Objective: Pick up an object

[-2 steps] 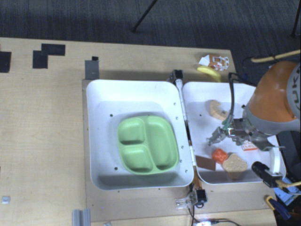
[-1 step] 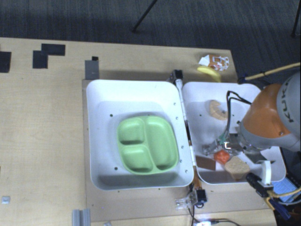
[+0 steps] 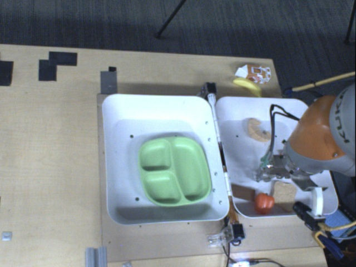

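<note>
Red tomato-like round object [image 3: 265, 202] lies at right white bin's [image 3: 239, 143] near wall, just below gripper [image 3: 269, 170]; green three-compartment plastic tray [image 3: 174, 170] occupies left white bin [image 3: 119, 149]. Finger state: cannot tell.

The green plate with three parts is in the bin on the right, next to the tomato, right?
Not quite. The green plate sits in the left bin. The tomato is in the right bin, near the gripper. The camera view shows this.

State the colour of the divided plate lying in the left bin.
Light green: the three-compartment plastic plate shows best in the camera view, inside the left white bin.
</note>
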`<state>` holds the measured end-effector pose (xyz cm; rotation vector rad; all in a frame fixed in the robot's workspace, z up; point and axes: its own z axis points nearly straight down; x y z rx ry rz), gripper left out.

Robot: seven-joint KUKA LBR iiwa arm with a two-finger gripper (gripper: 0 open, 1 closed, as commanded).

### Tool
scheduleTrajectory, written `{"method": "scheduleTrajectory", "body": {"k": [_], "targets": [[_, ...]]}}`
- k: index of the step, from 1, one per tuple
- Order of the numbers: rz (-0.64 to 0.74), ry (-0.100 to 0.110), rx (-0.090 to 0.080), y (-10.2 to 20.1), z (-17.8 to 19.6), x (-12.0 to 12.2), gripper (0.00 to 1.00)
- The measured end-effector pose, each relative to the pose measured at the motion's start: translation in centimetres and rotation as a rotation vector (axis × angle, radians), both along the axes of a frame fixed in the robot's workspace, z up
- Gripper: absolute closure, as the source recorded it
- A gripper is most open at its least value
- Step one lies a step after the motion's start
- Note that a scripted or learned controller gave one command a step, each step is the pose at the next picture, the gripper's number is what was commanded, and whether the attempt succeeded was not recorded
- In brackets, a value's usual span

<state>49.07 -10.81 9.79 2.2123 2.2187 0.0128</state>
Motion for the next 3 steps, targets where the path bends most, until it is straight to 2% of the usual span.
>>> {"method": "scheduleTrajectory", "body": {"k": [1, 2, 3], "targets": [[-0.002, 0.009, -0.001, -6.7, 0.8, -0.1, 1.00], [0.003, 0.009, 0.002, 6.9, 8.7, 4.6, 1.00], [0.001, 0.009, -0.001, 0.9, 7.1, 7.8, 1.00]]}}
